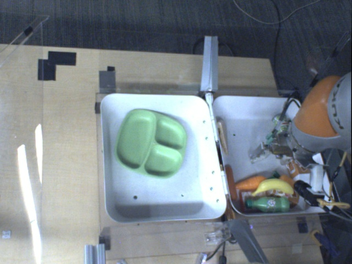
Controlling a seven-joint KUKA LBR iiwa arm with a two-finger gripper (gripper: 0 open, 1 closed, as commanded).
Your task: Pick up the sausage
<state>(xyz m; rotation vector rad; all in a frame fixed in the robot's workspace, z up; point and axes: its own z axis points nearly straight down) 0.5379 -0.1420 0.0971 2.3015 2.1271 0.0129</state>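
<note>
- The bench (66, 164) is pale wood, with black tape marks (55, 63) near its far left corner and a dark carpeted floor (137, 7) beyond it, where a thin cable (275, 15) loops.
- The left bin (126, 202) holds a green three-part tray (151, 142).
- The right bin (242, 114) holds a banana (273, 187), a carrot (250, 182) and a green bottle (268, 204) along its near edge.
- The sausage (230, 181), reddish-brown, lies against that bin's left wall, beside the carrot.
- The gripper (269, 144) hangs over the right bin, well apart from the sausage; its opening cannot be told.
</note>
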